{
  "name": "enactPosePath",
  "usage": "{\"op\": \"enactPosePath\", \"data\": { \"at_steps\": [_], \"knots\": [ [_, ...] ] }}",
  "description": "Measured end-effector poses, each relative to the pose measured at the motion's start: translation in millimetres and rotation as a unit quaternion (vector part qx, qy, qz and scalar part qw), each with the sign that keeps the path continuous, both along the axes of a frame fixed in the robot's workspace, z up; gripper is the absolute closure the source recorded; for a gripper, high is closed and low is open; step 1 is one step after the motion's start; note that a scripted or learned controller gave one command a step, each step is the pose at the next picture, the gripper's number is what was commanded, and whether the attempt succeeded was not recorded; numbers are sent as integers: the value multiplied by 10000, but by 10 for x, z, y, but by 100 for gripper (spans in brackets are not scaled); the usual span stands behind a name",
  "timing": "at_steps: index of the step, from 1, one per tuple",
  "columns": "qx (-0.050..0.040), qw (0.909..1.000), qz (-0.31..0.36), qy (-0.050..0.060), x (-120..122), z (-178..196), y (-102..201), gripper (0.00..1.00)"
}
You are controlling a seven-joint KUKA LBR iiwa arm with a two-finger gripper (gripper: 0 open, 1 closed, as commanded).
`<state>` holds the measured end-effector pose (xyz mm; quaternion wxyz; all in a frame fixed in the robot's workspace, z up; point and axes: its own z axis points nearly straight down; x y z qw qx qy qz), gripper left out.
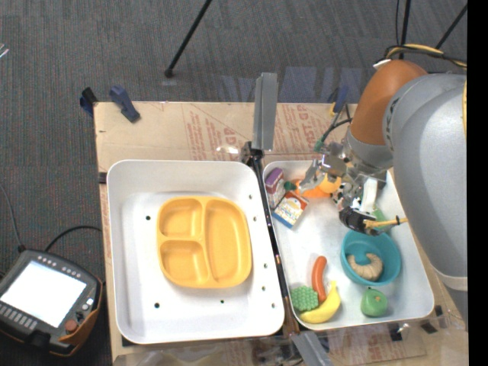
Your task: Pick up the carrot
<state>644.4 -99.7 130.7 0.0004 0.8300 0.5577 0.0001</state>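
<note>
Camera view shows the hand (pixel 333 175), grip state untellable, over the orange carrot (pixel 319 189); likely light, stiff, smooth plastic, best pinched mid-body.

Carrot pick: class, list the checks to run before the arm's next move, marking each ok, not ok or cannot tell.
1. Carrot found: ok, an orange piece at the far end of the right bin, partly hidden.
2. Pincer at the carrot: ok, it sits right over it.
3. Carrot gripped: cannot tell, the spot is too cluttered.
4. Room around the carrot: not ok, the small carton lies close beside it.
5. Teal bowl out of the way: ok, it stands apart, nearer the camera.
</note>
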Motion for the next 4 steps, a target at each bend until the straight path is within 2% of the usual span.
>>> {"op": "enactPosePath", "data": {
  "at_steps": [1, 2, 3, 4],
  "knots": [
    [32, 9993, -375, -13, 38, -341, -99, 0],
    [40, 9882, -1532, 17, 22, -335, -327, 0],
    [8, 9635, -2676, 17, -80, -427, -309, 0],
    [5, 9367, -3501, 27, -340, -440, -28, 0]
  ]
}}
